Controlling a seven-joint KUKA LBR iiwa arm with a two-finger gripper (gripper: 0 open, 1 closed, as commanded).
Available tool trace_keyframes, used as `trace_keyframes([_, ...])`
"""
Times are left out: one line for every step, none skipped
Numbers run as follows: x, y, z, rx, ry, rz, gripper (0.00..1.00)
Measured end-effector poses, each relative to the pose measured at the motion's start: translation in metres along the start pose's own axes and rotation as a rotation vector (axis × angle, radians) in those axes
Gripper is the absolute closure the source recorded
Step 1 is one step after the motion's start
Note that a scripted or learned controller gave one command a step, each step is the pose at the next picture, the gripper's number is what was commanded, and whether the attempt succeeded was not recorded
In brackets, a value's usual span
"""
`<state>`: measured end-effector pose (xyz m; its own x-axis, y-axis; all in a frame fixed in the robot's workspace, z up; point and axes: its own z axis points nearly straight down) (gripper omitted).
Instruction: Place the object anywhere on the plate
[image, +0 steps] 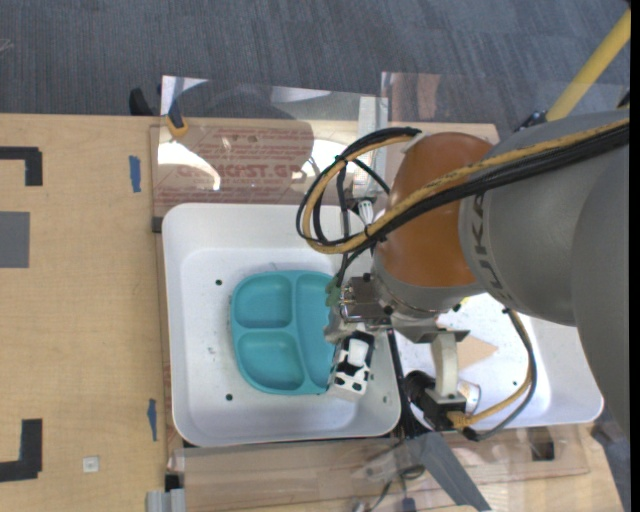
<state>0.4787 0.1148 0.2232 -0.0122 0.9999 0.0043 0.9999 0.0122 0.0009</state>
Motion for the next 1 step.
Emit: trace_keyframes([-0.0052,0.0004,0.0009,0.002,-0.004,0.008,0.0])
